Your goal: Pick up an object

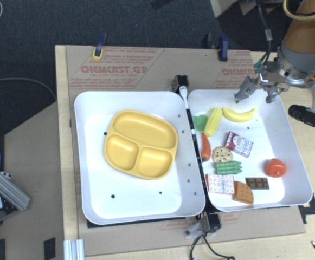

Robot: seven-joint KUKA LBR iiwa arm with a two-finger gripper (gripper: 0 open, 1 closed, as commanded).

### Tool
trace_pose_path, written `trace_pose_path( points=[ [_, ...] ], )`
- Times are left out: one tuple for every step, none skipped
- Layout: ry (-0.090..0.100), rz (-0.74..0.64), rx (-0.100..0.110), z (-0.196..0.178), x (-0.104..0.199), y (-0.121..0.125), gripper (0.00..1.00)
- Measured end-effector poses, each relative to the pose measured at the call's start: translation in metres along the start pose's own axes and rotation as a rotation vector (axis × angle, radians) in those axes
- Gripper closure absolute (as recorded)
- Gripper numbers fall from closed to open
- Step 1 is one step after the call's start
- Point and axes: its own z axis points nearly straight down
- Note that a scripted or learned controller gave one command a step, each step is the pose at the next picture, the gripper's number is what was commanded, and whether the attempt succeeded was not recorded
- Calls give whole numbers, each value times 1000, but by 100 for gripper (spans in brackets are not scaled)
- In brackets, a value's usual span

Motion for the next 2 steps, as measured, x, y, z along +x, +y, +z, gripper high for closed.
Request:
trace_pose_path(
  points=[
    [-2,-3,-15,-10,0,3,0],
    [-1,-2,-10,48,-4,-5,0]
  ],
)
